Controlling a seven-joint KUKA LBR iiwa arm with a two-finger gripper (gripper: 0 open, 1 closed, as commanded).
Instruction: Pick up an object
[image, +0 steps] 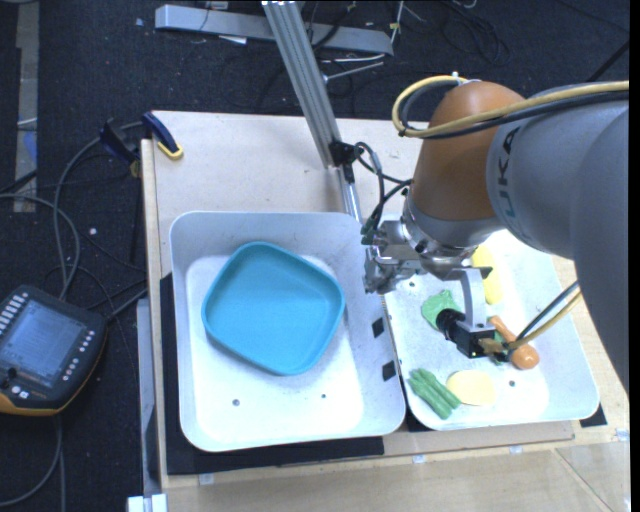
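The big grey arm (560, 170) comes in from the right, and its gripper (384, 272) hangs low over the left edge of the right bin (570, 395), close to the wall where the two bins meet. The round orange part of the arm hides much of the gripper, so I cannot tell if it is spread apart or pressed together. The things to pick from lie in the right bin, all to the right of the gripper or below it. The nearest is a small green piece (437, 305), just to the right of the gripper and a bit lower. A yellow piece (492, 285) lies further right, past the green one. Lower down and well to the right is an orange piece (518, 352). Below the gripper, near the front of the bin, a long green pod (432, 392) lies at a slant, and a pale yellow round piece (472, 386) sits just beside it on the right. To the left of the gripper, in the left bin (195, 405), lies a big blue plate (272, 305), and its right edge is near the gripper. Both bins sit on a pale bench (250, 160). Behind the gripper a metal pole (310, 80) leans up and away. Far off to the left, on the dark floor, lies a grey box with a screen (40, 345).
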